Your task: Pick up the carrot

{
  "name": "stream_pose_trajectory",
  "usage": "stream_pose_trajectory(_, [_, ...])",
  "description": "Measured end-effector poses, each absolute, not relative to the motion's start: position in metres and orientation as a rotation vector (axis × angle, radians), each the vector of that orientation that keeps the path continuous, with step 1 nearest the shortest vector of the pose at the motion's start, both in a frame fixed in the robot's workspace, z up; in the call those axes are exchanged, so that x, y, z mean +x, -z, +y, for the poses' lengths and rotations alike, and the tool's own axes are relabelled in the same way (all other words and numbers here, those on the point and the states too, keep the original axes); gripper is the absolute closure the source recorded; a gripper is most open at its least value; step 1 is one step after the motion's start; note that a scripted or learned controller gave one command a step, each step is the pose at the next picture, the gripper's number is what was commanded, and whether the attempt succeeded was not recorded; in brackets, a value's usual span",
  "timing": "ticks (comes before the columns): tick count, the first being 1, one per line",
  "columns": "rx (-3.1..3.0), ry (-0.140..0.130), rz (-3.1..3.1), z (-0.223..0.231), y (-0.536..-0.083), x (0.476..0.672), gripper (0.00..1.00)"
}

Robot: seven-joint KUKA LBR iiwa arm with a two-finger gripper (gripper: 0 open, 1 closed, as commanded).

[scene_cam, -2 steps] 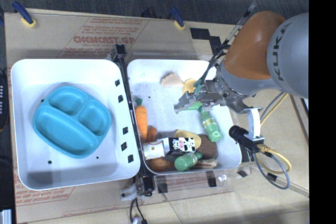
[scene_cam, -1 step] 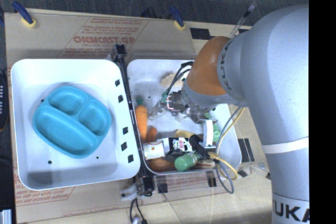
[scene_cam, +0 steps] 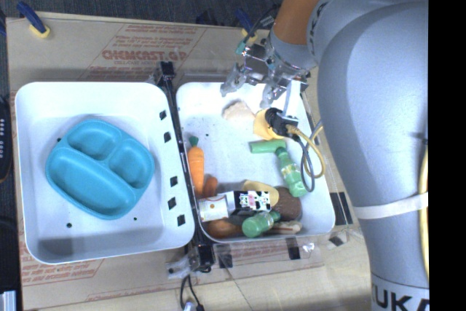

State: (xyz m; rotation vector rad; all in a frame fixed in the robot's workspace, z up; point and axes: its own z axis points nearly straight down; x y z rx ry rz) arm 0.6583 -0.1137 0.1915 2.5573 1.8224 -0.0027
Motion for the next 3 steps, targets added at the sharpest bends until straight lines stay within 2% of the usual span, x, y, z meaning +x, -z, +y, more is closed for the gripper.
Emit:
stream_pose_trajectory(1, [2.411, 0.013, 2.033, -0.092, -0.098, 0.607, 0.0])
stream_pose_trajectory(2, [2.401, 0.011, 2.034, -0.104, -0.091, 0.52, 0.0])
stream_pose_trajectory(3, [2.788, 0.002, 1.454, -0.101, -0.098, 0.491, 0.0])
